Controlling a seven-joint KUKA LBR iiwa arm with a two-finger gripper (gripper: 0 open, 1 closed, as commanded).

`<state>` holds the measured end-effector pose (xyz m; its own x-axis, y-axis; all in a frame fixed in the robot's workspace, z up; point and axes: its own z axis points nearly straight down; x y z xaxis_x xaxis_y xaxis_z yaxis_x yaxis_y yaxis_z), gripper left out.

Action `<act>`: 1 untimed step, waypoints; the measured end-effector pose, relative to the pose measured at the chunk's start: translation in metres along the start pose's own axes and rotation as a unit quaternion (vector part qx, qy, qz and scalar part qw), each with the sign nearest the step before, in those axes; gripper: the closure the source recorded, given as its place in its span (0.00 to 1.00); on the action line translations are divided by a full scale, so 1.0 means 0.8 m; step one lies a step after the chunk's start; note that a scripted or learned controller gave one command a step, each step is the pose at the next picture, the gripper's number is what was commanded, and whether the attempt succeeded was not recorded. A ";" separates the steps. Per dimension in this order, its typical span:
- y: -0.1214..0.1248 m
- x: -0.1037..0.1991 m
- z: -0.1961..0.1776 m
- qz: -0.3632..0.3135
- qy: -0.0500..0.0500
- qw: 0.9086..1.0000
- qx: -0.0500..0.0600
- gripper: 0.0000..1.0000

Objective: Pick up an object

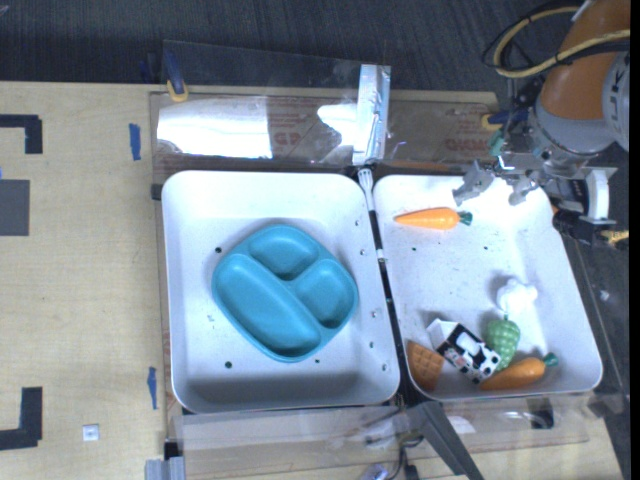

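My gripper (495, 186) hangs over the back edge of the right bin (570, 278), fingers spread open with nothing between them. An orange toy carrot (430, 219) lies just to its left and a little nearer, apart from the fingers. At the bin's front sit a small white piece (517, 295), a green toy (503, 338), a black-and-white toy (468, 353), a brown wedge (424, 363) and a second orange carrot (515, 373), crowded together.
The left bin (190, 228) holds a blue divided plate (285, 290). A clear plastic sheet (270, 118) stands behind both bins. The arm's orange band and cables (580, 58) fill the top right.
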<state>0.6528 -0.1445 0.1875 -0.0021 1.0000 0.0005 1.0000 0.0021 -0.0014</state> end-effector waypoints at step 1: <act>0.009 0.045 0.106 0.013 0.000 1.000 -0.006 0.00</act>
<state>0.6598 -0.1083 0.1028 0.0237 0.9997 -0.0002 0.9997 -0.0237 0.0108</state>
